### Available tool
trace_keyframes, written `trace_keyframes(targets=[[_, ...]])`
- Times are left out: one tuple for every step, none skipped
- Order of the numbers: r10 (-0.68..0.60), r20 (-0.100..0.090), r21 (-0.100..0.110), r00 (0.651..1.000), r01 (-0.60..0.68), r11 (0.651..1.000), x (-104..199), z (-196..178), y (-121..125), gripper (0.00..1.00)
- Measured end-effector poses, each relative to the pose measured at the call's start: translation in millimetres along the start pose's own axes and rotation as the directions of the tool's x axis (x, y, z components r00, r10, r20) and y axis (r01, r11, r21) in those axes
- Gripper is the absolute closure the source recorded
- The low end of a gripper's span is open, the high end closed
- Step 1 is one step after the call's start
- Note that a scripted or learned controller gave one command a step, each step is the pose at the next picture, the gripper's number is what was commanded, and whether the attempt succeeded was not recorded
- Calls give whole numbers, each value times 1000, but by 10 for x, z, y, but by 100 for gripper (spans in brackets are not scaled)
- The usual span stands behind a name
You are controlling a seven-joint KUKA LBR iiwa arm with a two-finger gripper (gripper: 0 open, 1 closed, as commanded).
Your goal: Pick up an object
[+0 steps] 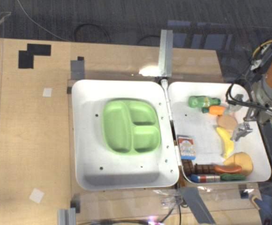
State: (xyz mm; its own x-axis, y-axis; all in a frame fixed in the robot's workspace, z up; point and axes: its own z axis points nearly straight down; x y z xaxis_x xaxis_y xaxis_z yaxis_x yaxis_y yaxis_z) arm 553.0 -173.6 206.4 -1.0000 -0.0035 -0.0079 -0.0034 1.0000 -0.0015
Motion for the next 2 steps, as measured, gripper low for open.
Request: trace_keyframes(targets=[[-37,6,2,999,37,999,119,1078,107,0],[-44,6,3,999,44,999,-46,1162,133,0]])
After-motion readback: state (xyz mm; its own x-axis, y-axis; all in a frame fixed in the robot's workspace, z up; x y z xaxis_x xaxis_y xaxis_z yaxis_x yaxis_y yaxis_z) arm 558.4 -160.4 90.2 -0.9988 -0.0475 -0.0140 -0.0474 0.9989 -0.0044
